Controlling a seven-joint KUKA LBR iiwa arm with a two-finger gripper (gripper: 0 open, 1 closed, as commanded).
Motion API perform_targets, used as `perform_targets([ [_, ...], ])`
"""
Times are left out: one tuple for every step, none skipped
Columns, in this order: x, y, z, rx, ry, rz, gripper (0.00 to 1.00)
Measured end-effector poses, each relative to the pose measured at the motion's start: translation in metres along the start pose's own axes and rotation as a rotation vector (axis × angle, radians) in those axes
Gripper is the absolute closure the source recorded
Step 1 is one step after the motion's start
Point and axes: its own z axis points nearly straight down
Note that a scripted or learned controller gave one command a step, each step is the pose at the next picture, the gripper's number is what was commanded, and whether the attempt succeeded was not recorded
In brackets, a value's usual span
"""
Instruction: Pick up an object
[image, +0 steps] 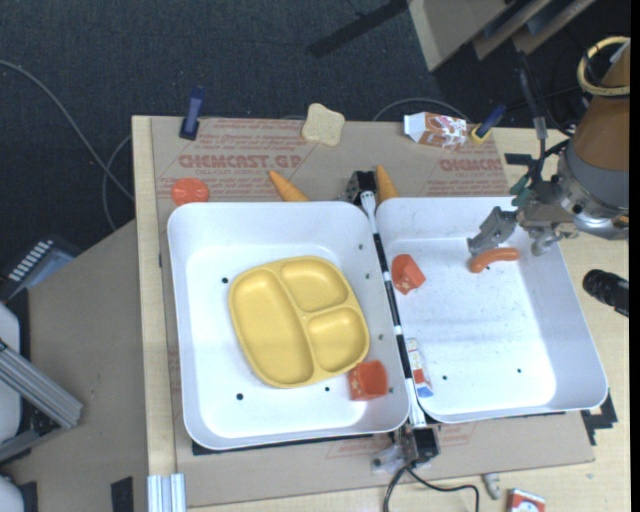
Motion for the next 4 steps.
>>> perform_targets([
  [-0.036, 0.042, 0.048, -0.002, -0.002, 0.001, 0.0],
  [-0.072, 0.071, 0.15, 0.003, 0.0, 0.001, 0.0],
  [-0.042, 0.093, 0.171, -0.021, -0.008, -0.003, 0.0],
  [-0.042, 0.094, 0.16, -0.025, -0.01, -0.003, 1.0],
])
